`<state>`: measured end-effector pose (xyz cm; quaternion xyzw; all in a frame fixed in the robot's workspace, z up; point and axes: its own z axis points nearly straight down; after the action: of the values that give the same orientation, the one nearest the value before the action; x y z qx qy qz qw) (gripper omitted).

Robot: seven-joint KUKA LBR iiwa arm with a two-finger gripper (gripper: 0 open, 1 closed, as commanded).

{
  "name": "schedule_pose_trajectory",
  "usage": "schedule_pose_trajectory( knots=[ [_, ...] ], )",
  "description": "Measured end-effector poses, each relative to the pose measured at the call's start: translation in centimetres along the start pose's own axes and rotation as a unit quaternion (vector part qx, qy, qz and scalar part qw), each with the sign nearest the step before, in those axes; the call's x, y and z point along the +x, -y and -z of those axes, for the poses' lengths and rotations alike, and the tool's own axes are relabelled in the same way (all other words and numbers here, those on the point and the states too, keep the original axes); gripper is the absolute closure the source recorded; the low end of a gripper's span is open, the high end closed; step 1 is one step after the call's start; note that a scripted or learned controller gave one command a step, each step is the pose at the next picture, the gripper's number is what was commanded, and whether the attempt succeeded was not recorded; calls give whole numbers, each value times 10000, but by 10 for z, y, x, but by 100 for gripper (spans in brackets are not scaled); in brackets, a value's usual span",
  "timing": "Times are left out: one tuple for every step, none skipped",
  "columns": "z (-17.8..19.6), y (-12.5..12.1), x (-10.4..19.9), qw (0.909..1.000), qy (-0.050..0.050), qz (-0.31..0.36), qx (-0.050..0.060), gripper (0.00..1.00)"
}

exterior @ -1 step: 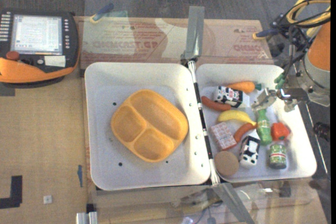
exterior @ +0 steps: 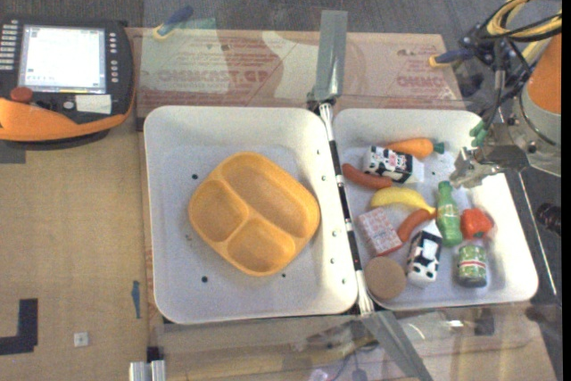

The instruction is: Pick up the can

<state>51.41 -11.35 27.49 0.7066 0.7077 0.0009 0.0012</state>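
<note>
The can [exterior: 471,265] is short, with a green and red label, and stands upright near the front right corner of the right bin [exterior: 522,281]. My gripper [exterior: 466,170] hangs over the right side of that bin, toward its back. It is well behind the can and apart from it, with a green bottle [exterior: 448,211] and a red tomato [exterior: 478,221] lying between them. Nothing shows in the gripper's grasp.
The right bin also holds a carrot [exterior: 412,147], a black-and-white carton [exterior: 389,162], a sausage [exterior: 364,178], a banana [exterior: 400,196], a pink box [exterior: 379,232], a cow-patterned carton [exterior: 425,256] and a brown disc [exterior: 386,277]. An orange divided plate [exterior: 254,211] lies in the left bin [exterior: 169,192].
</note>
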Motion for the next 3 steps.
schedule_pose_trajectory(
  knots=[
    [-188,28,-93,10000,6,46,-12,100],
    [-188,27,-86,9999,-43,93,0,0],
    [-188,34,-104,9587,-32,2844,2,0]
  ],
)
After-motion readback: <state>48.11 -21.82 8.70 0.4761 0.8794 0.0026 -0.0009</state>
